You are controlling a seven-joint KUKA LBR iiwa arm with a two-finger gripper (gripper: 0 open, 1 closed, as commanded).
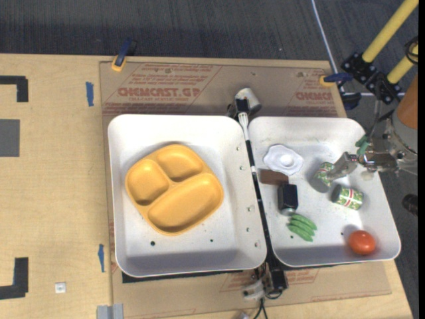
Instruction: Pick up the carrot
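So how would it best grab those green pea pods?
Probably from straight above, at the middle of the pea pods, closing across their narrow width. They lie flat on the right bin's floor, slanting from upper left to lower right, with bare floor along both long sides. The black block sits near their upper end, so the middle looks safer.

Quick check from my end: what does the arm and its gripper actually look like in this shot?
The gripper is bare silvery-grey metal, blocky, with a slim pale finger slanting down-left over the right bin. A small green mark sits on its upper side. Behind it the arm reads as a rounded tan-orange band at the frame's right edge. Finer markings are too small to tell.
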